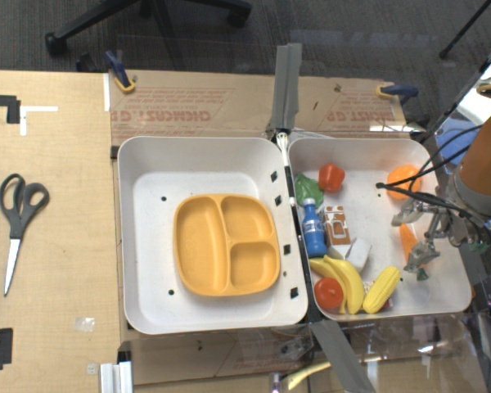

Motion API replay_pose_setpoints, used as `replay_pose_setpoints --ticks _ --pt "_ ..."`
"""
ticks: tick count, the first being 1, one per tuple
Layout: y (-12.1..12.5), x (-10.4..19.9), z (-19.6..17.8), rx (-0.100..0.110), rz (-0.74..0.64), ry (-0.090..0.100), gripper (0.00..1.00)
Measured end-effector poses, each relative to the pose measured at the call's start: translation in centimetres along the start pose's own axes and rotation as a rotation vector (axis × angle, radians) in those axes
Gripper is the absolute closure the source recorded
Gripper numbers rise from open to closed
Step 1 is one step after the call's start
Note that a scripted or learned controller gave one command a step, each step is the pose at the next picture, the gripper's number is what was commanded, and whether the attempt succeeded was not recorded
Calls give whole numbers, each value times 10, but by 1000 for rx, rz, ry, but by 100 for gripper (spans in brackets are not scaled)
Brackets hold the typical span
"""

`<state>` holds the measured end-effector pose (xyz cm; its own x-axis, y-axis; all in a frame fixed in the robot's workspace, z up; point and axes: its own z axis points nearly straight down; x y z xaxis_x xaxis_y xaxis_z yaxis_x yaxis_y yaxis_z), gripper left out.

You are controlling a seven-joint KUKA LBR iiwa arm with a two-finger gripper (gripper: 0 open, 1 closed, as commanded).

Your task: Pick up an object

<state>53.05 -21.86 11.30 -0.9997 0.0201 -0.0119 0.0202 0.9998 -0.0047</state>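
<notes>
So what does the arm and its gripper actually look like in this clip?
At the view's right edge a rounded orange section of the arm shows. Below it is a metallic grey gripper of bare linkages and brackets, over the right bin. Thin black cables loop across it toward the wrist. No markings are readable.

Bare floor mid right bin [442, 289] (toys [344, 281] leftward).

Toy foods [344, 281] scattered in right bin [442, 301], bananas near front
</notes>
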Motion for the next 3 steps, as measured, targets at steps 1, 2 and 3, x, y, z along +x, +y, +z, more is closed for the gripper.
replay_pose_setpoints --ticks 1,2,3 --pt "-2 -7 20 -4 91 7 0" --pt "-1 -10 9 -2 87 2 100" --pt "-1 -10 10 -2 87 2 0"
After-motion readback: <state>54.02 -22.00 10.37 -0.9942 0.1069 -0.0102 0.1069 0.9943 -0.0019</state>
